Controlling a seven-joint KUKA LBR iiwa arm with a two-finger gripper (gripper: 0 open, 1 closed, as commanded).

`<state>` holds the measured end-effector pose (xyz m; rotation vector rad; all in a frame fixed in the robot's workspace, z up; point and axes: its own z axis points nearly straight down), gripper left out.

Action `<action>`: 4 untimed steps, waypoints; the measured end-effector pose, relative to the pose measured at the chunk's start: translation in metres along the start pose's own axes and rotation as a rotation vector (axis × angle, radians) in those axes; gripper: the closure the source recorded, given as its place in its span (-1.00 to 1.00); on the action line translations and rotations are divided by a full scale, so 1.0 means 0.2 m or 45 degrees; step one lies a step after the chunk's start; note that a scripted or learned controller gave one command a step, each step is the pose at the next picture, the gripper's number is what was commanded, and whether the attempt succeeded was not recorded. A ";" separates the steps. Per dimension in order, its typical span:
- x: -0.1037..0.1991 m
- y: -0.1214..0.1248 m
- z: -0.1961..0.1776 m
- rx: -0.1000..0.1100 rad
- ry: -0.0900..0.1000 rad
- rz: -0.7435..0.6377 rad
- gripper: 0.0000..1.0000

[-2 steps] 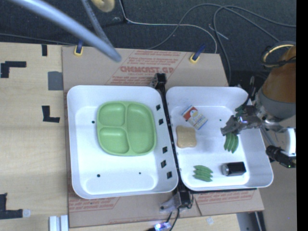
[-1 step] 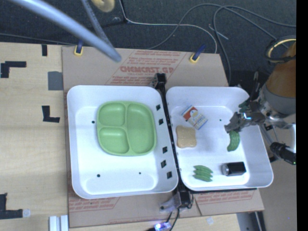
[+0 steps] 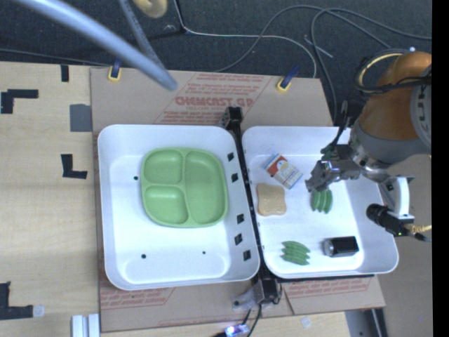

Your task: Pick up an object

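Observation:
The right bin (image 3: 365, 258) holds several small objects: a red and white carton (image 3: 283, 170), a tan bread slice (image 3: 271, 200), a green pea pod (image 3: 322, 201), a second green pod (image 3: 295, 253) and a black block (image 3: 342, 246). My gripper (image 3: 320, 180) hangs at the end of the grey and orange arm, directly above the upper end of the pea pod in the bin's right half. From this high angle the wrist body covers its fingertips.
The left bin (image 3: 119, 258) holds a green divided plate (image 3: 185, 187). A black clip divider (image 3: 242, 188) runs between the two bins. Cables lie on the dark surface behind the bench. Brown cardboard sits under both bins.

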<state>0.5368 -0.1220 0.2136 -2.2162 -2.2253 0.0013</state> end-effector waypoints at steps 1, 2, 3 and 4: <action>0.27 0.09 0.04 0.000 0.000 -0.001 1.00; 0.52 0.20 0.07 0.000 0.001 -0.003 1.00; 0.79 0.33 0.08 -0.001 0.001 -0.003 1.00; 1.06 0.46 0.04 -0.002 0.001 -0.002 1.00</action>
